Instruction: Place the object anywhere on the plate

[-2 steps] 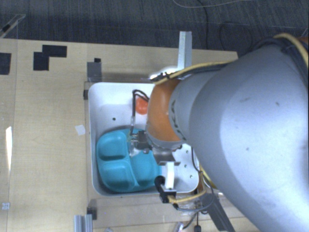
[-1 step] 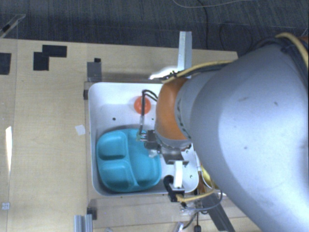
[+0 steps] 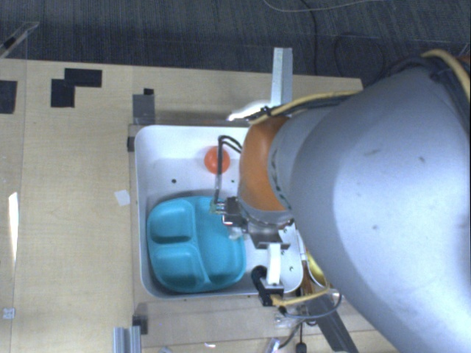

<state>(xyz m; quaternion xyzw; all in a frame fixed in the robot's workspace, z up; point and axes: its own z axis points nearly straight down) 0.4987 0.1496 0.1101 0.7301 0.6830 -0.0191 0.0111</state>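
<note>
Orange ball (image 3: 215,159) sat loose in the bin (image 3: 158,149), upper middle of frame, just above the teal plate (image 3: 184,245). Wrist hung over the plate's right edge, so I couldn't tell how the jaws stood.
</note>
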